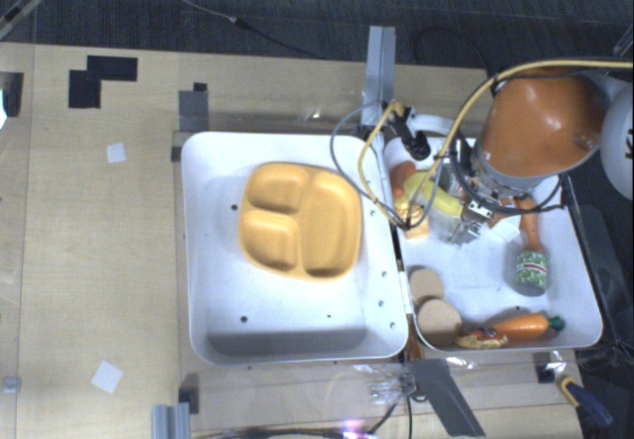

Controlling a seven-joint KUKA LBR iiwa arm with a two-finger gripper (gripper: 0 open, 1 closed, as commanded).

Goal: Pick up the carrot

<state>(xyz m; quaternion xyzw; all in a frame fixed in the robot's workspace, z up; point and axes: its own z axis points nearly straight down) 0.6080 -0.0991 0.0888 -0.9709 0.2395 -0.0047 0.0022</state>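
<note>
You've got the counter (pixel 89 259) carrying two bins: the left bin (pixel 213 328) holds the yellow tray (pixel 300 221). Over the right bin (pixel 584 313), the gripper (pixel 464 219) hangs low, fingers too cluttered to read. The carrot (pixel 522 326) lies by the near wall, well apart, so nothing's grasped yet.
</note>
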